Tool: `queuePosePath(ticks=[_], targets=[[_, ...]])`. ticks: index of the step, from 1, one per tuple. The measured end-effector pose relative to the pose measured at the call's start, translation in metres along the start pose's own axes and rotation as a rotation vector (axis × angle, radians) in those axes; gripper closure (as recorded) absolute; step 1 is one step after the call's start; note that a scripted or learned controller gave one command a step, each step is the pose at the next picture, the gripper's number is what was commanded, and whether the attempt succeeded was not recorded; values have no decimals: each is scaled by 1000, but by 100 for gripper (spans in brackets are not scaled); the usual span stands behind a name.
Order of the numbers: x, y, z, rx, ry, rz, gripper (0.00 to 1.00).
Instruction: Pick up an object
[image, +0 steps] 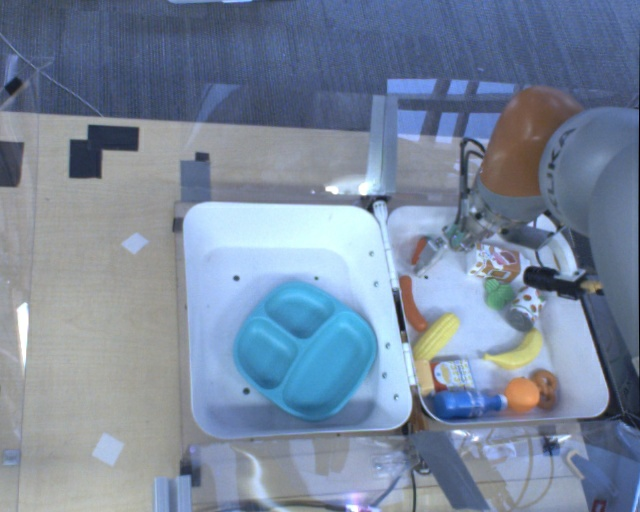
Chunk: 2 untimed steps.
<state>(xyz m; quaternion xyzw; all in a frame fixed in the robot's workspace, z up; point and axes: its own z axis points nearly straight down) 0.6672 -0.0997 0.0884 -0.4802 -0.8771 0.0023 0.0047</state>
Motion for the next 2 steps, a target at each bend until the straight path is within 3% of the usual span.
queuePosePath(ticks=[1,2], targets=[[-1,5,-13,-19,-14,-2,100],[79,54,-100,-18,-10,8,100]])
